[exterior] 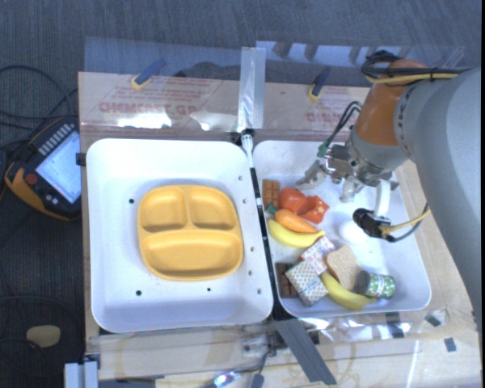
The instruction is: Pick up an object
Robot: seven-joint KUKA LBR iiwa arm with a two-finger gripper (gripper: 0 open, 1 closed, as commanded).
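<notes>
1. Likeliest target IMO: the red pepper (304, 204), upper part of the right bin (404, 249), resting against a small carrot (293, 220) w/ a banana (293, 234) just below. Nothing picked yet.
2. Key relation: pepper lies left of & slightly below the gripper (339, 172) in my view, close but apart. So the coming move is a short shift left, then down. Pepper looks chunky, no clear long axis; carrot & banana run roughly left-right, tilted.
3. Gripper: hangs over the bin's upper middle, nothing between its fingers. Fingers look spread, though it's small & cluttered w/ cables, so not 100% sure.
4. Rest of the pile: bread slice (343, 263), wrapped packet (305, 280), second banana (344, 293), small can (377, 284) toward the near edge, well apart from gripper.
5. Left bin (105, 217) holds a yellow divided plate (191, 231); not involved.
6. Risk, my guess: items crowd together, fingers may land on carrot too.
</notes>
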